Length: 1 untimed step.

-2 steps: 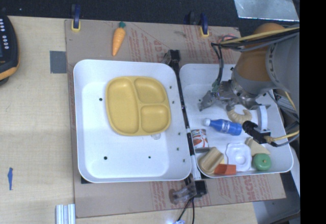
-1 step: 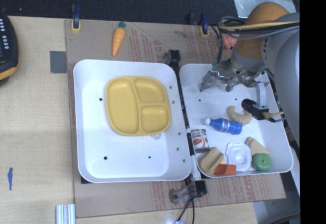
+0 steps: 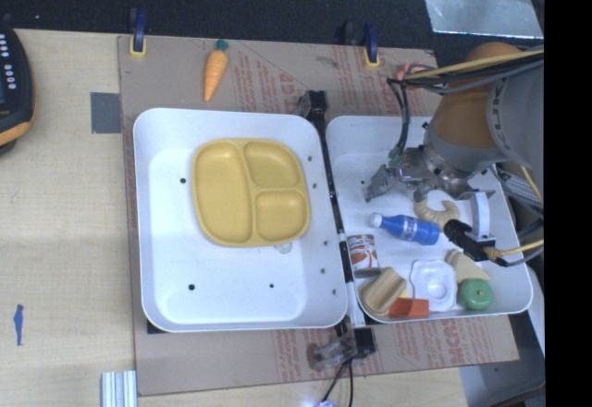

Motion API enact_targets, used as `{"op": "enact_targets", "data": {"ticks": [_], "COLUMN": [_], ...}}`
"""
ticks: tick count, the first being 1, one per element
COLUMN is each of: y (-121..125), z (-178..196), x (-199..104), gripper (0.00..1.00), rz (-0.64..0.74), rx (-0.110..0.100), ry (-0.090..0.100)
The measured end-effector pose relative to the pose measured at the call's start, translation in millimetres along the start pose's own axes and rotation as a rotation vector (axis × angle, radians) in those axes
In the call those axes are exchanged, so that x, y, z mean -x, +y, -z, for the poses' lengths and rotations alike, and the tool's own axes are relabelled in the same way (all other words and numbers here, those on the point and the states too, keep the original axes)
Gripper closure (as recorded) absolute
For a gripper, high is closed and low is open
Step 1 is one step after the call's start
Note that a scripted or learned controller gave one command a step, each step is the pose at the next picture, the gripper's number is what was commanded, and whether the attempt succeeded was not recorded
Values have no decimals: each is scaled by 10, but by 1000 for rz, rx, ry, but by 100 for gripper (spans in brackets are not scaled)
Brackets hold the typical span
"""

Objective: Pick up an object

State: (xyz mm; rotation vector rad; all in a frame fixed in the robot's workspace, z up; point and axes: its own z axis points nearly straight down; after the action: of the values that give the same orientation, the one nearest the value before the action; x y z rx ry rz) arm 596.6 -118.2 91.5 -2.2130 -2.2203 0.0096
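The right bin (image 3: 344, 146) holds a blue bottle (image 3: 407, 228) lying on its side, a small can with a red label (image 3: 363, 252), a tan wedge (image 3: 384, 287), a red block (image 3: 409, 308), a white cup (image 3: 433, 283), a green piece (image 3: 476, 295) and a beige curved piece (image 3: 435, 208). My gripper (image 3: 382, 178) hangs low over the bin's upper middle, just above and left of the blue bottle. It is open, and nothing sits between its fingers. The arm covers the bin's upper right part.
The left bin (image 3: 166, 294) holds a yellow divided plate (image 3: 250, 190). A toy carrot (image 3: 215, 70) lies on the board behind the left bin. A dark device (image 3: 14, 86) sits at the far left edge. Cables run over the right bin's right side.
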Motion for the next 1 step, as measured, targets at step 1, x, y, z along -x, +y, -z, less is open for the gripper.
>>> {"op": "enact_targets", "data": {"ticks": [1], "y": [-551], "z": [24], "x": [159], "gripper": [0], "rz": [-1], "rx": [0], "ry": [0]}}
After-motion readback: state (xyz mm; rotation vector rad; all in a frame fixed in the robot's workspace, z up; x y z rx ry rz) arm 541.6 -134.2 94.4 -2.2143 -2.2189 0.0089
